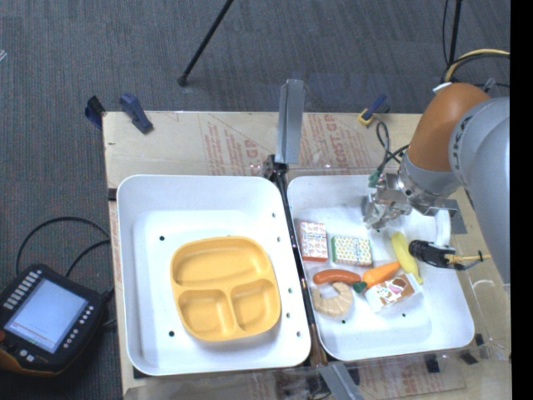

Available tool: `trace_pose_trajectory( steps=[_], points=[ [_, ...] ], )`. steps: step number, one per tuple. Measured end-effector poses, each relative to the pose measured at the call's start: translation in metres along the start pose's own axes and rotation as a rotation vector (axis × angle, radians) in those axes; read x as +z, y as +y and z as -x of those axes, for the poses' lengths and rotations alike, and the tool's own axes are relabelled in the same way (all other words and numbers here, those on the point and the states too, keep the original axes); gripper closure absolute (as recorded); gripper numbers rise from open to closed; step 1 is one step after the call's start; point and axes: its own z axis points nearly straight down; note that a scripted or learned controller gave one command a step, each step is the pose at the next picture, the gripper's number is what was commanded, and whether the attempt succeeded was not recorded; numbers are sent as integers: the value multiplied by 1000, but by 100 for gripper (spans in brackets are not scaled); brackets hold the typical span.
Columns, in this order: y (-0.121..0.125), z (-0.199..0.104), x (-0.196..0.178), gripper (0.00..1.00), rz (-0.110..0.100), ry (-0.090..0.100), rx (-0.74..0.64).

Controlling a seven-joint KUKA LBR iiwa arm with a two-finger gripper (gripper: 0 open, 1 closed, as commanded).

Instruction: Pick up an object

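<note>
Smooth white plastic bins [133,223] with a soft sheen, matt yellow plastic tray [225,288], printed cardboard sheet over the desk [208,140], rough grey carpet floor [100,40], glossy orange band [441,123] on the arm, bare metal hand [381,211], shiny toy banana [405,255]

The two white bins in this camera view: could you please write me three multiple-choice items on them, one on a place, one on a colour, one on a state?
1. Where does the divided tray lie?
A. left bin
B. right bin
C. bare bench

2. What colour is that tray?
A. blue
B. yellow
C. green

3. How does the gripper stand to the right bin?
A. above the bin's far part, nothing seen held
B. lifting the banana
C. pressing on the tray

Key: 1 A, it sits in the left bin; 2 B, plainly yellow; 3 A, the banana lies apart in the bin.
</note>
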Motion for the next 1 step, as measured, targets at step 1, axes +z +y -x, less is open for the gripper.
trace_pose_trajectory(
  steps=[1],
  points=[
    [0,0,-9,100,-2,-1,-3]
  ],
)
